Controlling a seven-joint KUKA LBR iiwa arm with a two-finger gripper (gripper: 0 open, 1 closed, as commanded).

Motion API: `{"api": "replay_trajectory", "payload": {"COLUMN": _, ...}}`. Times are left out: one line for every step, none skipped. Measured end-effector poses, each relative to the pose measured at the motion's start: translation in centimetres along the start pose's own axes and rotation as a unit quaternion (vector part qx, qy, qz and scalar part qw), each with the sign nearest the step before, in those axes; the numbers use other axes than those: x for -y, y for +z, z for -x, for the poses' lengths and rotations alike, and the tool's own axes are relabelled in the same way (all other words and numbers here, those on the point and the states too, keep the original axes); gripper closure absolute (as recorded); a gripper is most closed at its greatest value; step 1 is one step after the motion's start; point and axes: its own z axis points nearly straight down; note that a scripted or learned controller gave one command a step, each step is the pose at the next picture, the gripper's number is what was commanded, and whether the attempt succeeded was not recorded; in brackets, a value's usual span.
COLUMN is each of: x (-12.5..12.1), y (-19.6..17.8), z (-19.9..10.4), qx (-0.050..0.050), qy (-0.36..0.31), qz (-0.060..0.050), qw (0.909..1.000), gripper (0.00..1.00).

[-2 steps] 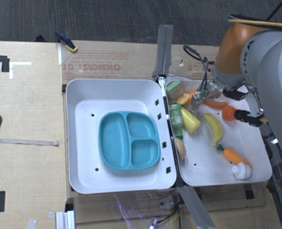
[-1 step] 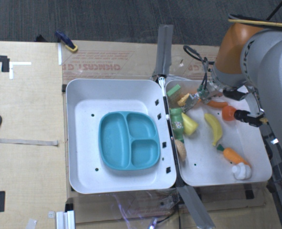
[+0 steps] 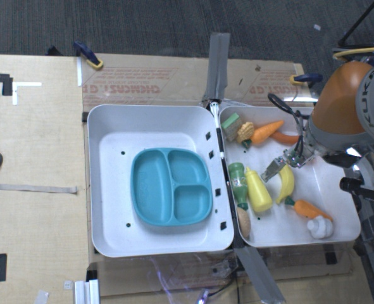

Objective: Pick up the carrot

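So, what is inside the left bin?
A blue tray with three compartments lies in the left bin. The bin floor under the tray is covered.

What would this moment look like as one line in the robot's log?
task: pick up carrot | gripper: open, empty, beside yellow banana | orange toy carrots: lying in right white bin | status: not grasped

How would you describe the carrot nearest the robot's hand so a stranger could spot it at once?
Start at the right bin, the one crowded with toy food. Near its back wall, the carrot lies beside a knobbly tan piece. Unlike the other carrot at the front, it sits just behind the hand.
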Motion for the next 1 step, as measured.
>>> {"api": "replay_trajectory", "payload": {"x": -6.28, "y": 1.86, "z": 4.42, "qx": -0.008, "qy": -0.071, "qz": -0.011, "qw": 0.9974, "gripper": 0.0}}
